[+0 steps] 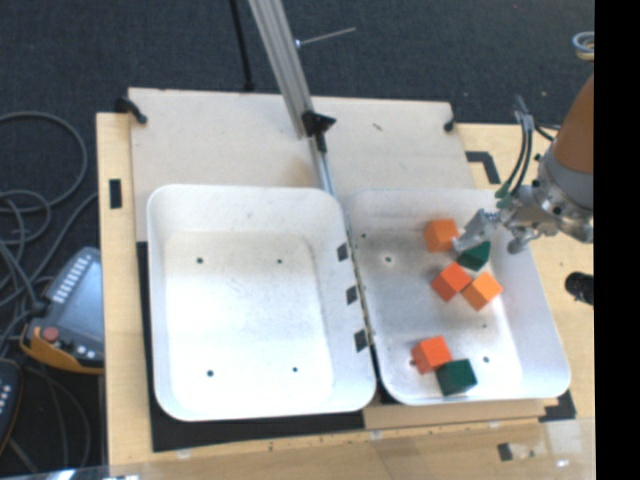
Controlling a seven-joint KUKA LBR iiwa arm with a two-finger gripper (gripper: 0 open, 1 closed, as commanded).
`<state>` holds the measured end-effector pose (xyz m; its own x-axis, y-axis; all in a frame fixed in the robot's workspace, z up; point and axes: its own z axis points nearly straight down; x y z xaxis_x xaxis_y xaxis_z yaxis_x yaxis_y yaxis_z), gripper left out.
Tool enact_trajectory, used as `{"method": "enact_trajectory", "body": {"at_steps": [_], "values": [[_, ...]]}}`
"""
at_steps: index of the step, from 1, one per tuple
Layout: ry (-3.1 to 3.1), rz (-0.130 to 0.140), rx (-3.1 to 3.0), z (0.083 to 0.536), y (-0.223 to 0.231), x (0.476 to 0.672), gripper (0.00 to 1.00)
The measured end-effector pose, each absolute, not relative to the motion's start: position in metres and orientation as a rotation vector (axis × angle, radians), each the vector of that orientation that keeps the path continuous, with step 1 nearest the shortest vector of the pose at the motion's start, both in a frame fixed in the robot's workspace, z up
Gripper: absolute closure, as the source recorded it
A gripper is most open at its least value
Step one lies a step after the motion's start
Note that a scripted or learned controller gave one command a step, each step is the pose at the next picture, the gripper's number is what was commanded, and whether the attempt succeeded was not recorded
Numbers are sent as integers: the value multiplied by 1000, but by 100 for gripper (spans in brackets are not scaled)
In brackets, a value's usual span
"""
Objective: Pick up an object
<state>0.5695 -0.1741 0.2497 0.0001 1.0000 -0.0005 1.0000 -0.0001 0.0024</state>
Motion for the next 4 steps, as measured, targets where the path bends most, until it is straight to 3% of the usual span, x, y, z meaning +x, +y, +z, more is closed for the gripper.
{"method": "enact_trajectory", "body": {"at_steps": [1,2,3,4], "values": [[2227,-6,2220,97,-183,611,0],[2225,5,2211,99,-90,567,0],[2221,8,2213,201,-75,523,0],[2217,-1,2222,97,-97,529,0]]}}
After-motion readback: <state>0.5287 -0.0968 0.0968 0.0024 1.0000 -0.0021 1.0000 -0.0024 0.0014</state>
